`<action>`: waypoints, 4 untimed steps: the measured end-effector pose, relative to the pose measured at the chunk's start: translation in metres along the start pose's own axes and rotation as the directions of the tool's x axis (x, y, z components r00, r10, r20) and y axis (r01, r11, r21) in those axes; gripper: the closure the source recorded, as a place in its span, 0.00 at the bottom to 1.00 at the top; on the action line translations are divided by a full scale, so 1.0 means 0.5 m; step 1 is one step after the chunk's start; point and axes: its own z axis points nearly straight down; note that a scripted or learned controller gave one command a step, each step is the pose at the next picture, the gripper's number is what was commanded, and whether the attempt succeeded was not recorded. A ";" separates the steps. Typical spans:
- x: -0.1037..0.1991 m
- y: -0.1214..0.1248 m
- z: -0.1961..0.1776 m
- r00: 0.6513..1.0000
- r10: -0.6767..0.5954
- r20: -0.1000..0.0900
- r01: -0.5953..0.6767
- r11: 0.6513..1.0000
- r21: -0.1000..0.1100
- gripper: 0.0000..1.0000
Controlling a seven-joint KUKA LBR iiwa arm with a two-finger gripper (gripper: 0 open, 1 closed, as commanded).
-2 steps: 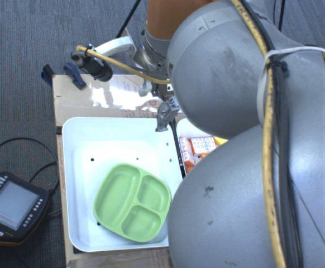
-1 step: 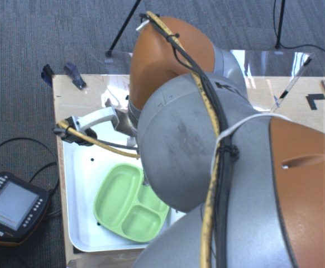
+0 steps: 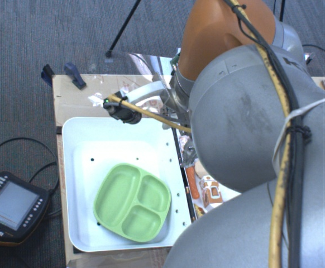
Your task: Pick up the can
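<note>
- The big grey arm (image 3: 246,133) swings in from the right and blocks most of the right bin (image 3: 199,197).
- Gripper hidden behind the arm's bulk, so its grasp can't be told.
- A sliver of orange packaging (image 3: 191,183) peeks out beside the arm; whether that's the can, can't tell.
- Left bin (image 3: 84,144) holds a green divided plate (image 3: 132,202).
- A teach pendant (image 3: 12,205) lies on the carpet, far left.

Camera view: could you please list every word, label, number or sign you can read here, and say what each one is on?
No text can be read.
Printed item in the right bin, under the arm: orange and white print, too blurred to read.
Handheld controller on the floor: its screen and buttons are too small to read.
Green tray and left bin: no markings seen.
</note>
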 end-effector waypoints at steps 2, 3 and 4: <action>0.037 -0.133 0.224 0.999 -0.038 0.005 0.038 0.999 0.000 0.00; -0.020 -0.012 -0.021 0.999 -0.040 0.001 0.040 0.999 -0.001 0.00; 0.119 -0.133 -0.092 1.000 0.014 0.002 -0.014 1.000 0.001 0.00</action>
